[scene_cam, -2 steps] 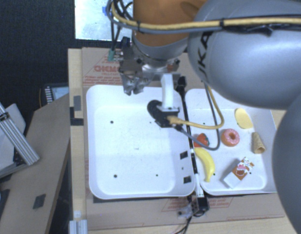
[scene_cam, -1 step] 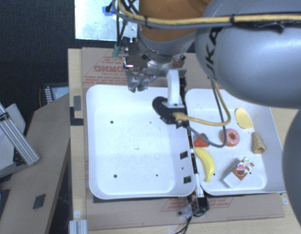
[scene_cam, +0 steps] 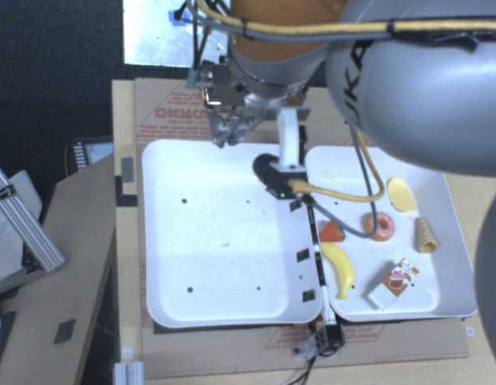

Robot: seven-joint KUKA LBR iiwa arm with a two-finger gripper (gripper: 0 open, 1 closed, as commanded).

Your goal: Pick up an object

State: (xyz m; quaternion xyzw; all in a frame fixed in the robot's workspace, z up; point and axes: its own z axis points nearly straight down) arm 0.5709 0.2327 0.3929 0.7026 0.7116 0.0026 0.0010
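The arm hangs over the far side of the worktop (scene_cam: 128,215), its pincer (scene_cam: 224,131) poised above the far rim of the left bin (scene_cam: 224,239). Whether the pincer is released or clenched cannot be told from this view, and nothing can be seen held in it.

Every candidate lies in the right bin (scene_cam: 449,287): a yellow banana (scene_cam: 339,268) near the divider, a red wedge-shaped piece (scene_cam: 332,232) just beyond it, a pink doughnut (scene_cam: 381,226) to the right of that, a pale yellow slice (scene_cam: 401,195) at the far side, a tan cone (scene_cam: 425,234) by the right wall, and a small printed carton (scene_cam: 396,282) at the near side.

To do the step well, the arm likely needs to travel right, across the divider, and pick one target that stands apart from its neighbours. The carton or the cone looks a sound choice, each having free space around it. The banana lies close to the bin wall, which may block one side of a grasp. The descent should be centred on the object, closing across its narrow width.
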